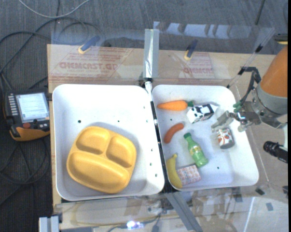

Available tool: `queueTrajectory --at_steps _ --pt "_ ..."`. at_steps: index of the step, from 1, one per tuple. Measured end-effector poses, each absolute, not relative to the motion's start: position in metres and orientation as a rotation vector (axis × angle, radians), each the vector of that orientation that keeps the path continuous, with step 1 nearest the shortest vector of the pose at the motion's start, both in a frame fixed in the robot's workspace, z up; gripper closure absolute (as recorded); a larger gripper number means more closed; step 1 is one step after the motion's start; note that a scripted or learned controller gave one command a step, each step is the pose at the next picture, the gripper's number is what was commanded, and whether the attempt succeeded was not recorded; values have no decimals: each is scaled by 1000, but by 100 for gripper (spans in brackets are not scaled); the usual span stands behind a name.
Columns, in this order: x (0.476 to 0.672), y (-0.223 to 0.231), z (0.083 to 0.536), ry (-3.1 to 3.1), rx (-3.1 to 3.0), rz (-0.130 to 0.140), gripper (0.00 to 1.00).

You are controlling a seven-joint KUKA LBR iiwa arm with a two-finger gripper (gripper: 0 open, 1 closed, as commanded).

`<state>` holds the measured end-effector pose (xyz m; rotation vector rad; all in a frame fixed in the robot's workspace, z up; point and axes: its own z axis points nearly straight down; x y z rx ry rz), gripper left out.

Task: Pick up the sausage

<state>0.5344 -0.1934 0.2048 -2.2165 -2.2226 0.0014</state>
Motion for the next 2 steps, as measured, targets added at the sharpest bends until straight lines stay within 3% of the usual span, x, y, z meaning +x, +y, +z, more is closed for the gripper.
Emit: queueTrajectory --at_steps 1,2 --pt "566 -142 93 -2095 -2341 3 0" --pt "597 -118 90 -1318 -2861 -7 0"
